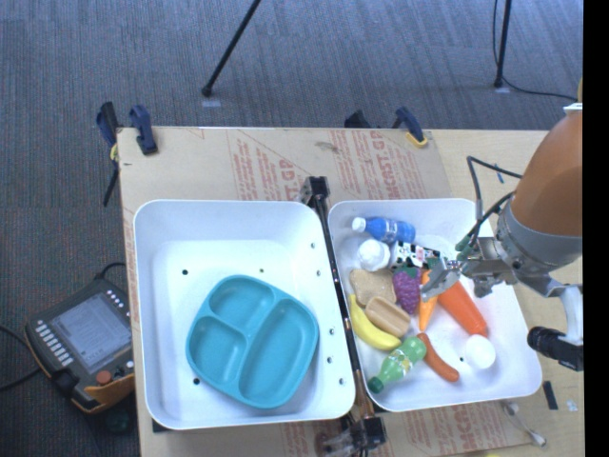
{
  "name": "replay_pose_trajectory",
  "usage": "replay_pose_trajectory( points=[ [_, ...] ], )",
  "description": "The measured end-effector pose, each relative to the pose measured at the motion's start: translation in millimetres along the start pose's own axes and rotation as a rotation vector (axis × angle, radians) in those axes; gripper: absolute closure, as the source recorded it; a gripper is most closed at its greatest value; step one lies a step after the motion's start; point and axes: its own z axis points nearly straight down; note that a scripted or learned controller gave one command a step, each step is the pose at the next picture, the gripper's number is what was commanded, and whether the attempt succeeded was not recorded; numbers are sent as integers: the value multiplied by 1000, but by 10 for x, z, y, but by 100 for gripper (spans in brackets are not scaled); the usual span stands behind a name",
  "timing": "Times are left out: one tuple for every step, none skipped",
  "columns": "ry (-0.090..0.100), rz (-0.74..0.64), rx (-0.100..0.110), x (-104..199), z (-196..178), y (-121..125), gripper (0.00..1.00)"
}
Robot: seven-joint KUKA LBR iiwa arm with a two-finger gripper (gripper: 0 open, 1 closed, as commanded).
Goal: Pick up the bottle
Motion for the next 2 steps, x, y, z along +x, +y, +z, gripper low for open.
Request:
replay_pose_trajectory(
  points=[
    [2,1,2,2,-95,3,100],
    [-1,367,-2,-165,-526,-324,100]
  ],
)
